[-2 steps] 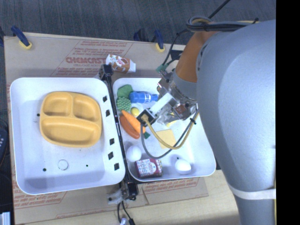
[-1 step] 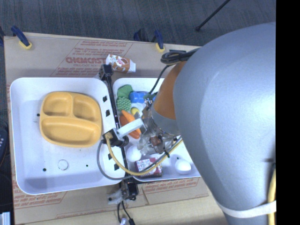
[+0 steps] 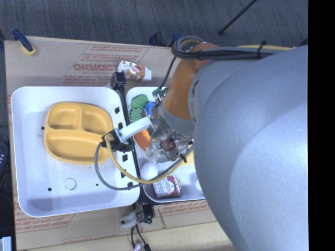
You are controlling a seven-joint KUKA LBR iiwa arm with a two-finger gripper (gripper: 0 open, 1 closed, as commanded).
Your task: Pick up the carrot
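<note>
Carrot (image 3: 143,138): orange, only a short piece visible, lying in the right bin (image 3: 137,95) beneath the gripper (image 3: 157,146).
Jaws: cannot tell whether apart or together.
Left bin (image 3: 31,192): holds a yellow divided tray (image 3: 76,132).

Yellow divided tray (image 3: 77,131) in left bin (image 3: 21,156); red packet (image 3: 166,186), white egg (image 3: 149,170) in right.
</note>
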